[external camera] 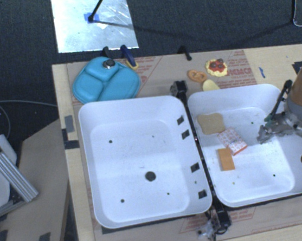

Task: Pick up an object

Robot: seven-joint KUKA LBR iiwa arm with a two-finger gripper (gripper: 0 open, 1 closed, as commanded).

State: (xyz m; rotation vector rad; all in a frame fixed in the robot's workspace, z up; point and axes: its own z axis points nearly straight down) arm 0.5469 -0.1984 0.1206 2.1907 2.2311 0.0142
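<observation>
The pincer (263, 135) hangs low over the right bin (258, 194), near its right wall; whether it is spread or closed I cannot tell, and nothing is seen in its grip. Three candidates lie to its left in that bin: a red-and-white patterned packet (232, 140) nearest, an orange block (226, 158) just below it, and a tan flat piece (211, 123) above. This looks like the approach step; next it should move left over the packet and descend.
</observation>
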